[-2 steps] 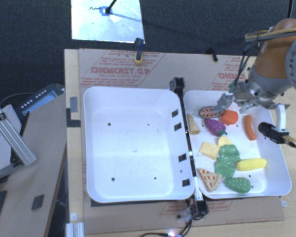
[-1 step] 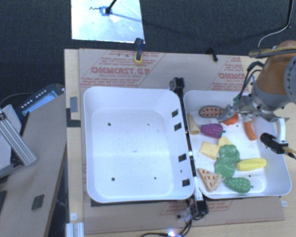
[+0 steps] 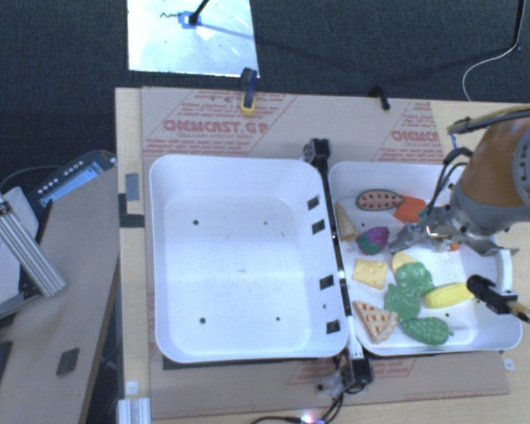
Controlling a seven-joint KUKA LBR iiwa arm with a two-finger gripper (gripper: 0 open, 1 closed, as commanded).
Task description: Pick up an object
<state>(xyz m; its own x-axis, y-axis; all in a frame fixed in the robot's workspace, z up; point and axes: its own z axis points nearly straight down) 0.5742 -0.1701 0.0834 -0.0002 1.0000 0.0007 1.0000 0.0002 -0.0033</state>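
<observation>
The right bin (image 3: 503, 336) holds several toy foods. A brown oval slice (image 3: 380, 200) and an orange-red piece (image 3: 410, 208) lie at its back. A cream wedge (image 3: 345, 222) and a purple piece (image 3: 373, 238) sit near the left wall. Further forward are a yellow cheese block (image 3: 369, 273), a leafy green piece (image 3: 411, 287), a yellow corn-like piece (image 3: 446, 295), a green pepper (image 3: 426, 329) and a pizza slice (image 3: 375, 320). My gripper (image 3: 412, 236) is low in this bin, between the purple piece and the orange-red piece, just above a small yellow piece (image 3: 401, 260).
The left bin (image 3: 238, 179) adjoins the right one, with black clips (image 3: 326, 282) along the shared wall. The grey arm with its orange band (image 3: 503, 162) covers the right bin's far right side. Both bins rest on a printed board (image 3: 216, 124).
</observation>
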